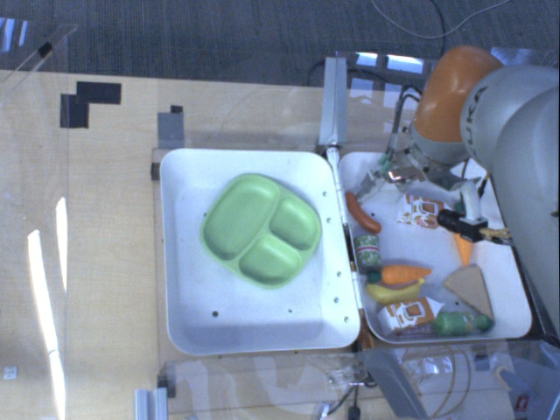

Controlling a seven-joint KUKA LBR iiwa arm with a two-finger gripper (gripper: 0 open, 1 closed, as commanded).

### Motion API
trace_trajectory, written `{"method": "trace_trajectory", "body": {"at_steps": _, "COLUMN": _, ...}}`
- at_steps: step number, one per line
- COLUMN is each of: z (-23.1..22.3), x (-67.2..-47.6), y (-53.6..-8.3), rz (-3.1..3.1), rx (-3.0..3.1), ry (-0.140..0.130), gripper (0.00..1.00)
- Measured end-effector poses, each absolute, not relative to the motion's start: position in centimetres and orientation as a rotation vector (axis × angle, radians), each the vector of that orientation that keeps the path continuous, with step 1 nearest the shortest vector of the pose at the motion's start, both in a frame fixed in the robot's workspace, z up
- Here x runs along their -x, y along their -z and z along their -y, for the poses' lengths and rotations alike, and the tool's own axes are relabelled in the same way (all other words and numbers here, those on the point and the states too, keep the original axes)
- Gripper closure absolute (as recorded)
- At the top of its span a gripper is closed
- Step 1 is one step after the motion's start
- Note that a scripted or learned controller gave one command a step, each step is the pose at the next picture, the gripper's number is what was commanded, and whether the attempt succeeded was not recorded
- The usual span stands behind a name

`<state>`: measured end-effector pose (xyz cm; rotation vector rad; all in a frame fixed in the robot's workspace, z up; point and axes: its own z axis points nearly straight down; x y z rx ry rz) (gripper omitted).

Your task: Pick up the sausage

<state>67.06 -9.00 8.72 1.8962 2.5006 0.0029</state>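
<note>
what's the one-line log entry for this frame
task: pick up sausage | gripper: above right bin, near its back-left corner | sausage: lying in right bin by left wall, not held | left bin: green divided plate

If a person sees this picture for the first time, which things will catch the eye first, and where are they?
First comes the green divided plate, lying alone in the left white bin. Next is the grey arm's orange band at the upper right, with the gripper over the far end of the right bin. Just below the gripper lies the reddish sausage, by that bin's left wall, above a heap of toy foods such as a carrot.
</note>
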Motion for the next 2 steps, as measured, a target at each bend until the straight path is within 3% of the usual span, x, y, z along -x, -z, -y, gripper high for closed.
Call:
{"method": "trace_trajectory", "body": {"at_steps": 1, "z": 11.6, "x": -63.9, "y": -8.8, "rz": -2.649, "rx": -1.675, "ry": -0.007, "gripper": 0.0}}
{"method": "trace_trajectory", "body": {"at_steps": 2, "z": 9.9, "x": -66.6, "y": -8.7, "rz": -2.762, "rx": -1.518, "ry": 0.017, "gripper": 0.0}}
